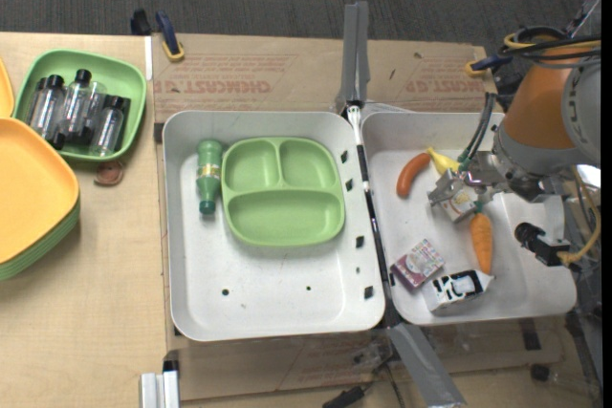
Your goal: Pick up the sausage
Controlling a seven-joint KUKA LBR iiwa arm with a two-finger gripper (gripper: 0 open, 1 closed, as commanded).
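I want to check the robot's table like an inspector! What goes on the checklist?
Surface: two white bins side by side, the left bin and the right bin, on a wooden bench.
Job's things: the sausage lies in the right bin, up near its back left corner, untouched.
Clutter: right bin has a banana, a carrot, a purple packet and a small carton; left bin has a green divided plate and a green bottle.
Grippers: the gripper hangs over the right bin, right of the sausage.
Cables: yellow and blue cables above the arm.
Surroundings: a green tray of dark bottles and stacked orange plates to the left.
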